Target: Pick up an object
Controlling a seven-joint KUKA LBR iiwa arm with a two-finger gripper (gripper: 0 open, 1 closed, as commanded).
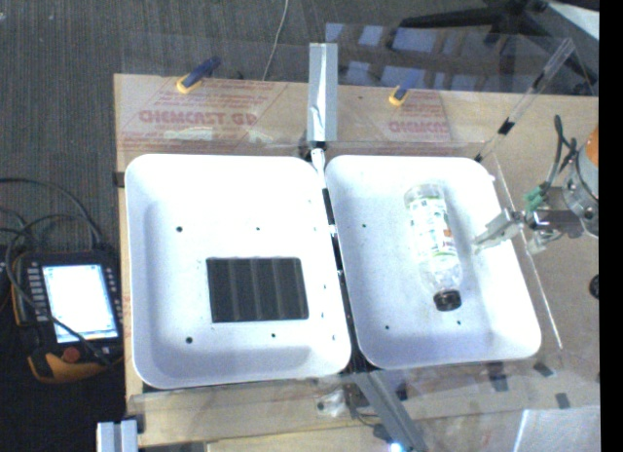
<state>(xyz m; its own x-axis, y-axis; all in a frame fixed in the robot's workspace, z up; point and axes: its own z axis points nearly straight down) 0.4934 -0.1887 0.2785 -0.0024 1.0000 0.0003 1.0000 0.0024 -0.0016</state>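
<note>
A clear plastic bottle [434, 245] lies on its side in the right bin [389, 328] (dark cap towards the near wall). The gripper [496, 231] hovers just beside the bottle at the bin's right wall; whether its jaws are spread I cannot tell. It should probably centre over the bottle's middle and close across its width.

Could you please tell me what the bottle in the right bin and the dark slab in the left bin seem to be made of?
Bottle: probably clear glossy plastic, since the white bin shows through; dark cap. Slab: dark, matte, ribbed, perhaps rubber or foam; unclear.
</note>
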